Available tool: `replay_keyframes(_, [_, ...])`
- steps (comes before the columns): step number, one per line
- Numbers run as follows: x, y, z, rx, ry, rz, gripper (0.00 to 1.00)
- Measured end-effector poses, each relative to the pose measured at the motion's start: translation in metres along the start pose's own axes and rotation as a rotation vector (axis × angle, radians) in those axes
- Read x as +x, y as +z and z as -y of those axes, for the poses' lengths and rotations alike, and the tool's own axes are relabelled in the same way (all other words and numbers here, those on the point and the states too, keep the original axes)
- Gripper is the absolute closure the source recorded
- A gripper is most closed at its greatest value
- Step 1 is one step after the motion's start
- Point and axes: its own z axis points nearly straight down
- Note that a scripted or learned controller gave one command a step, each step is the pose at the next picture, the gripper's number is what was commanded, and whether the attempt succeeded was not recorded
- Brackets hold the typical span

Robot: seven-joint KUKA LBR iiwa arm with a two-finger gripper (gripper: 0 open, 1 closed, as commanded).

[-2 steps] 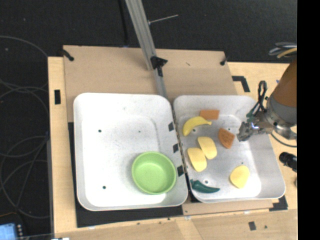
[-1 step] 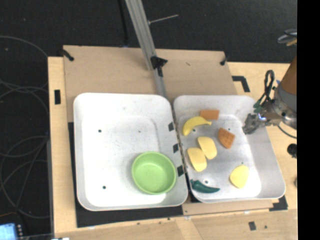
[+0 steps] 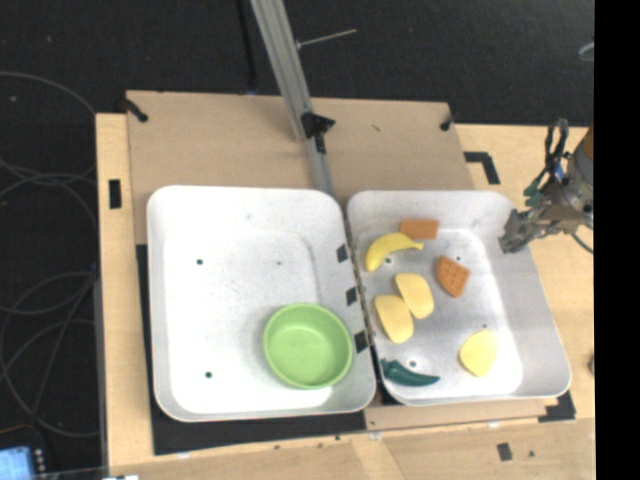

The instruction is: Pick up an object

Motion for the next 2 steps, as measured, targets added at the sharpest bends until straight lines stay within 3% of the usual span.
replay_keyframes(2, [0.110, 0.012, -0.032, 0.007, 0.000, -0.001, 1.00])
